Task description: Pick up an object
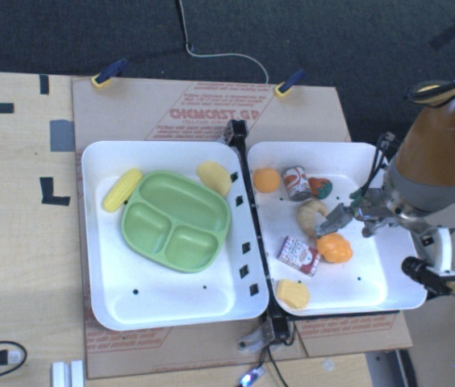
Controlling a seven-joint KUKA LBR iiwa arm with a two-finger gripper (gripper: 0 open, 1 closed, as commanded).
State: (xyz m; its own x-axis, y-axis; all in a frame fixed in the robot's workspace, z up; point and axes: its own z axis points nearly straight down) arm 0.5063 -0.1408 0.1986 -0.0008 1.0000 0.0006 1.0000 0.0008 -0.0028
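Observation:
The right bin [373,293] holds several small items: an orange ball [266,180], a red-and-white can [296,182], a red and green piece [320,188], a beige lump [311,212], an orange pepper-like object [335,248], a red-and-white packet [298,255] and a yellow piece [294,294]. My gripper [330,220] reaches in from the right and hangs low over the bin's middle. It sits just above the orange object and right of the beige lump. Nothing is visibly held.
The left bin [155,305] carries a green divided tray [177,220], a yellow corn cob [122,189] and a yellow lemon-like piece [214,177]. A black divider [248,232] separates the bins. The arm's body [429,168] covers the right bin's far right edge.

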